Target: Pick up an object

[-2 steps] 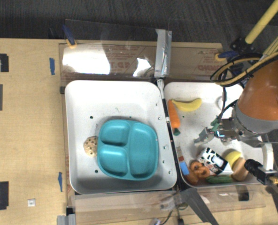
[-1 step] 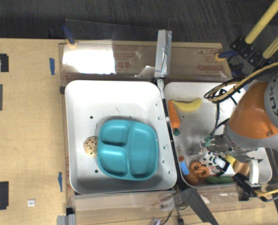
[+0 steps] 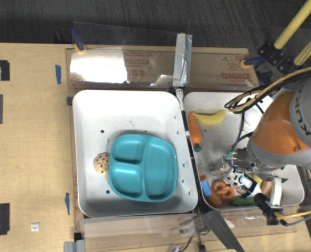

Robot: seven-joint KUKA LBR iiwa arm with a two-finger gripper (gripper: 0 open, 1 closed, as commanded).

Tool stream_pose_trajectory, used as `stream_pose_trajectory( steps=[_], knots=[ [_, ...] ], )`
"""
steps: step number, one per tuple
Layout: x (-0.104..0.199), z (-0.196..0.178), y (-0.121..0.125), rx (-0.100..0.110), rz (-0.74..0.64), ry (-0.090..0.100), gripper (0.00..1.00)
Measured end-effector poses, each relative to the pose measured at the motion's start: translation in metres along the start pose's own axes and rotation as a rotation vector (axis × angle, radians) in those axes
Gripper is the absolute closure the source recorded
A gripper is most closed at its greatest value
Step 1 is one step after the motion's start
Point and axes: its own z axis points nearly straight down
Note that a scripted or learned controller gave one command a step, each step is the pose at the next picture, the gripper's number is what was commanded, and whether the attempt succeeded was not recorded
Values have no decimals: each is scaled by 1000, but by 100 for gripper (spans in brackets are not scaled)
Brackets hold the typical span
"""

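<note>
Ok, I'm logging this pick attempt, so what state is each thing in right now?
teal divided plate: flat, right way up, in the left bin.
cookie: beside the plate's left edge.
banana: lying at the right bin's far end.
carrot: lying along the divider.
gripper: low over the right bin's clutter, grasp unclear.

Single fixed overhead view, looking down at a slant on the bench (image 3: 24,140) from a moderate height, near enough that the two white bins span most of the frame's width. The left bin (image 3: 87,140) lies near the centre of the frame; the right bin (image 3: 210,140) sits toward the right side. The far side of the bench and a strip of dark floor (image 3: 145,4) occupy the top of the frame, the near bench edge the bottom. The arm (image 3: 281,130) enters from the right edge and overlaps the right bin, hiding part of its interior from this vantage.
</note>
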Motion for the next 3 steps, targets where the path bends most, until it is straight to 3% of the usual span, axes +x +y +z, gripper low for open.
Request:
stream_pose_trajectory(
  steps=[1, 2, 3],
  knots=[
    [18, -99, 28, 4, 49, 3, 0],
    [-10, -3, -2, 8, 70, 2, 0],
    [-8, -12, -1, 4, 67, 3, 100]
  ],
)
